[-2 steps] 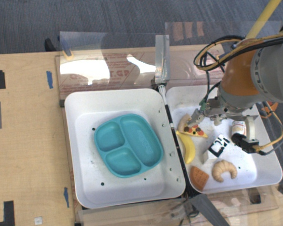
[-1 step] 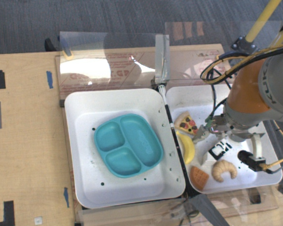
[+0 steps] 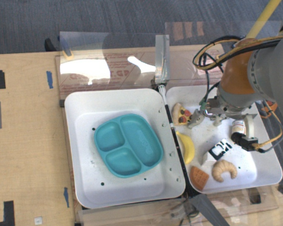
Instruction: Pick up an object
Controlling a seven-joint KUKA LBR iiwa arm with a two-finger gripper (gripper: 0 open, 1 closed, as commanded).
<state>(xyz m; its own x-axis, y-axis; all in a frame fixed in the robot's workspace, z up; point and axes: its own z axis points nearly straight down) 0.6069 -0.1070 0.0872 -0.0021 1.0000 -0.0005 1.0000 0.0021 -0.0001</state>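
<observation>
Figure: Grey arm with an orange wrist band poised over the right white bin [image 3: 269,173], with toy food lying below it.

I see the jaws of the two-finger gripper [image 3: 200,116] low at the bin's ten o'clock corner, just beside a small pizza-slice toy [image 3: 182,115]; whether they stand open or closed I cannot tell, and nothing shows between them. A yellow plastic banana [image 3: 186,148] lies along the left wall at nine o'clock, a tan croissant toy [image 3: 224,169] at six o'clock, an orange wedge [image 3: 199,177] at seven o'clock, and a black-and-white block [image 3: 220,149] near the centre. I judge these light, stiff and smooth; the banana would slip, so I would grip it across its narrow middle. The teal divided plate [image 3: 129,145] sits in the left white bin [image 3: 84,186] on the bench [image 3: 27,142].
</observation>
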